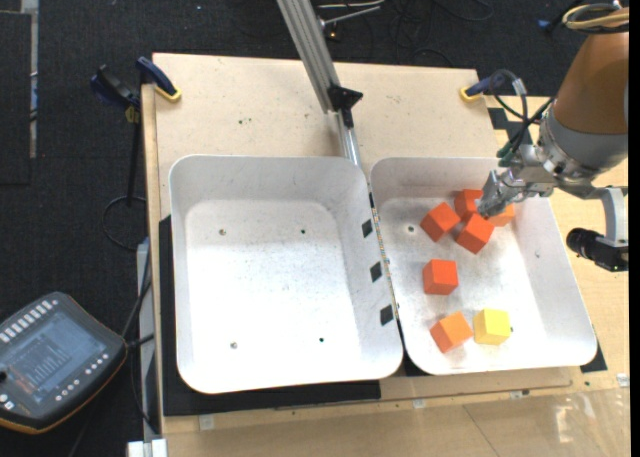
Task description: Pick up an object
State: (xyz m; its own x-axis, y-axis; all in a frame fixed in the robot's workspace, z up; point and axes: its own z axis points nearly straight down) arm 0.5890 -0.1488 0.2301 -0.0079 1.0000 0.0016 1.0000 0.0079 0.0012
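Observation:
Several blocks lie in the right bin (pixel 560 295). An orange-red block (pixel 439 221) and a red block (pixel 475 233) sit near the bin's back, with another orange block (pixel 467 201) behind them. A red block (pixel 440 276) lies mid-bin. An orange block (pixel 451 331) and a yellow block (pixel 492 326) sit near the front. My gripper (pixel 494 207) reaches down at the back cluster, right above the red block and partly covering a block behind it. No block is visibly lifted.
The left bin (pixel 265 275) sits beside the right one, with a slanted metal pole (pixel 305 30) rising over the divide. Clamps (pixel 160 80) hold the board's back corners. A teach pendant (pixel 50 355) lies at the lower left.

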